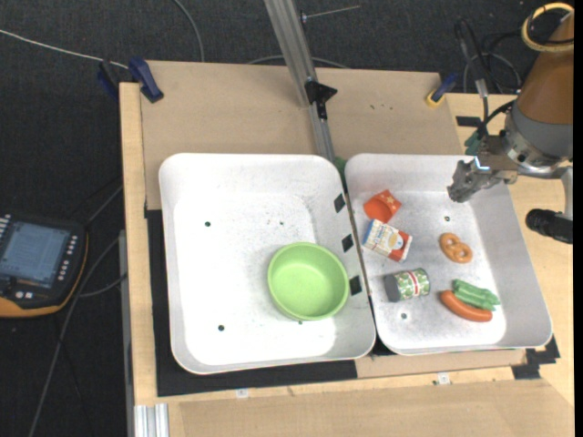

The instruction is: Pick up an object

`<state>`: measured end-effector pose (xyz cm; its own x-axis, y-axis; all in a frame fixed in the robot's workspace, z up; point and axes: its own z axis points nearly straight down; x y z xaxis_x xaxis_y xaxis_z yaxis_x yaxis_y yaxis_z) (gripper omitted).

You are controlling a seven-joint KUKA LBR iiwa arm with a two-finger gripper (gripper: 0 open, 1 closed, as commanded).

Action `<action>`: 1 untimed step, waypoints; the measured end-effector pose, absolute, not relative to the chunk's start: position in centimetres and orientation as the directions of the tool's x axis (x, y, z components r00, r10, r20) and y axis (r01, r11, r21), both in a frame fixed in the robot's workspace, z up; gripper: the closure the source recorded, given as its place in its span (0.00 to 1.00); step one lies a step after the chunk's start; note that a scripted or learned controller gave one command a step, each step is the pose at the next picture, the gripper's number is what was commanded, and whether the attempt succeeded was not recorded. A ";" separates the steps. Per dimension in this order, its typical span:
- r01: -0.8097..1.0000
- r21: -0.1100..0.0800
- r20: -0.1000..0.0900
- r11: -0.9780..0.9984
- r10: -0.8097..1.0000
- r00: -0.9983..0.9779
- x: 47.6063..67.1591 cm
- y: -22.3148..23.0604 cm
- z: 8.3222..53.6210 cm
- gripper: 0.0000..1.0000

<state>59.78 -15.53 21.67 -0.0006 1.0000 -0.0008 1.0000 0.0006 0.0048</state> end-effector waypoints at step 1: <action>1.000 0.002 0.001 0.005 1.000 -0.005 60.6 -10.4 23.1 1.00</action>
<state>60.63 -10.44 23.06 -0.0046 1.0000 0.0009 1.0000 0.0046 0.0024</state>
